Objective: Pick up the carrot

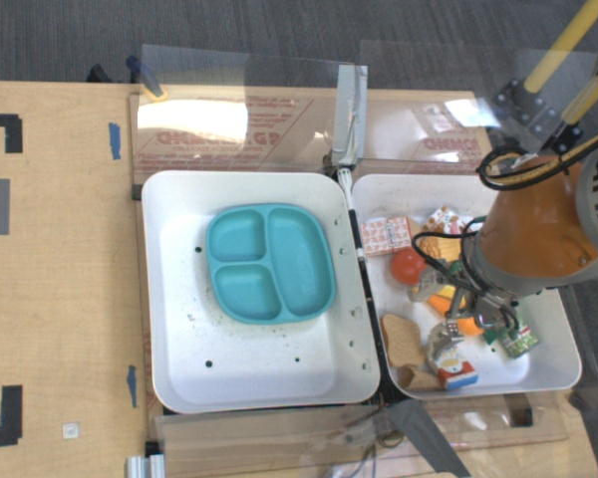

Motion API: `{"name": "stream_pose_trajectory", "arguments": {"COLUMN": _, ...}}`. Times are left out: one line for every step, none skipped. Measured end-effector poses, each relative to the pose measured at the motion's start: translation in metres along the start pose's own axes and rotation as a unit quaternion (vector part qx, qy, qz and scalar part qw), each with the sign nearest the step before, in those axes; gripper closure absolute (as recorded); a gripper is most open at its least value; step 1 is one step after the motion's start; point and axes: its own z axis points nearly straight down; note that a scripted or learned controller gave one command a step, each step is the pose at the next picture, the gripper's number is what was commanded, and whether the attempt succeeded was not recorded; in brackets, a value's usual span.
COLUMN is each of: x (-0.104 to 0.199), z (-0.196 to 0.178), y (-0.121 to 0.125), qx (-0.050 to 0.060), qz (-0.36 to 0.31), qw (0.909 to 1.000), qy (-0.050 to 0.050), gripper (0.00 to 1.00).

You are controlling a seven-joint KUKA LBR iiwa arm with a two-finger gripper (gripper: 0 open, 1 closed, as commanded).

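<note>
Approach step of the pick: grey arm's two-finger claw [456, 329] lowered into the right shallow white bin [553, 364], over a small orange carrot piece [442, 298] lying among toy foods beside a red tomato [409, 264]. Claw state: cannot tell. Next: centring on the carrot, then closing. Carton print illegible; red lettering on the bench's clear sheet [209, 137] unreadable.

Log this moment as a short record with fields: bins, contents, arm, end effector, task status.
left bin: shallow white bin holding a teal three-compartment plastic plate
right bin: shallow white bin with a clutter of toy food
contents seen: red round tomato, tan bread slice, small red-and-white carton, orange carrot piece
arm: over the right bin
end effector: low among the clutter, beside the carrot
task status: carrot not seen lifted
</note>
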Motion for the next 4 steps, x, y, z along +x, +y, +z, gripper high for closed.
{"name": "stream_pose_trajectory", "arguments": {"x": 0.000, "z": -0.009, "y": 0.002, "qx": -0.001, "qz": -0.001, "qw": 1.0000, "qy": 0.000, "gripper": 1.00}}
{"name": "stream_pose_trajectory", "arguments": {"x": 0.025, "z": -0.090, "y": 0.039, "qx": -0.002, "qz": 0.090, "qw": 0.9959, "qy": 0.014, "gripper": 1.00}}
{"name": "stream_pose_trajectory", "arguments": {"x": 0.023, "z": -0.099, "y": 0.039, "qx": -0.001, "qz": 0.090, "qw": 0.9959, "qy": 0.011, "gripper": 1.00}}
{"name": "stream_pose_trajectory", "arguments": {"x": 0.020, "z": -0.109, "y": 0.039, "qx": -0.001, "qz": 0.089, "qw": 0.9960, "qy": 0.007, "gripper": 1.00}}
